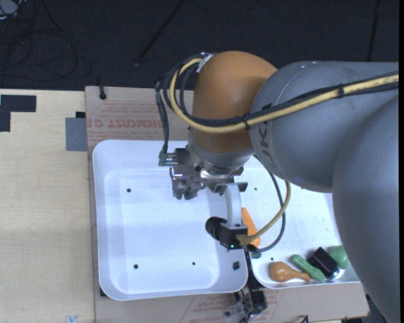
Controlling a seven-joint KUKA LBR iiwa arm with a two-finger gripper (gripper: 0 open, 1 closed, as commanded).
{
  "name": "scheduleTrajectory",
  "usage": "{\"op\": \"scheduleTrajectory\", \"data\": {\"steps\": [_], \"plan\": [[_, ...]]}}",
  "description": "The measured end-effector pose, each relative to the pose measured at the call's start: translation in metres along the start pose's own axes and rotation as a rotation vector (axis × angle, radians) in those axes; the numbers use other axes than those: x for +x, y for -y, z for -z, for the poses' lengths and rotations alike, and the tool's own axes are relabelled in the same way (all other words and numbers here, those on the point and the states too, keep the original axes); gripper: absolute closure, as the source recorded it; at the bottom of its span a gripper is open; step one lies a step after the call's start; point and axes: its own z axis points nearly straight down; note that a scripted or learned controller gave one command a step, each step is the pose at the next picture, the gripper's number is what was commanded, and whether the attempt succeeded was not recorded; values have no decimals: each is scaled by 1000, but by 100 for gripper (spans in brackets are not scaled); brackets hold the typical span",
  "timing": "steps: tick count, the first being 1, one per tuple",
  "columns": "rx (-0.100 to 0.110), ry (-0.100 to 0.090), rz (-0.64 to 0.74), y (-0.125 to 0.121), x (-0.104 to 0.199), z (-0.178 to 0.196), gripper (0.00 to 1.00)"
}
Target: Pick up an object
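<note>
Grey and bulky, the one arm [323, 120] filled the right side nearest the camera, its orange band [225, 96] above the wrist. Beneath it the bench [34, 207] carried two white bins: the left bin [155, 247] and the right bin [310, 214]. The tool [187, 187] hung over the left bin's back part; whether it was spread or pressed together, I cannot tell. Four small objects lay in the right bin: an orange piece [248, 222], a tan one [286, 272], a green one [308, 266] and a black one [322, 261].
</note>
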Motion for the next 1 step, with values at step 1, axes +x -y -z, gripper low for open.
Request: {"op": "scheduleTrajectory", "data": {"steps": [1], "plan": [[-9,-4,4,57,-22,-165,100]]}}
